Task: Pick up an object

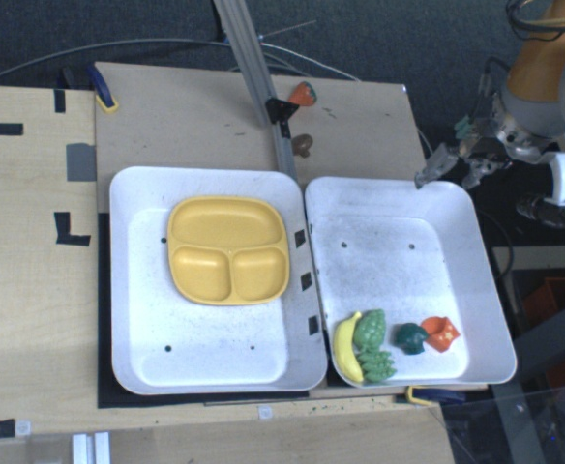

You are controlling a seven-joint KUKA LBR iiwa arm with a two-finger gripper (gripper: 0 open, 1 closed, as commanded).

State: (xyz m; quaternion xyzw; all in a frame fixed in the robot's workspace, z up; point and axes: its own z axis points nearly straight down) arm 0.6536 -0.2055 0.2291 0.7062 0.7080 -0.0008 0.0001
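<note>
Two white bins sit side by side on a pale desk over dark carpet. Right bin (408, 259), near edge: banana (346, 348), green toy vegetables (371, 331), a dark green piece (410, 337), a red one (441, 333), closely clustered. Left bin (137, 288) carries a yellow divided plate (229, 249). Farther right, the jaws (452, 162) hang above the right bin's far corner; spread cannot be told.

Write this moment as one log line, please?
arm: gripper above right bin's far corner | held: nothing seen | toys: banana, green pieces, red piece near edge | left bin: yellow tray
</note>
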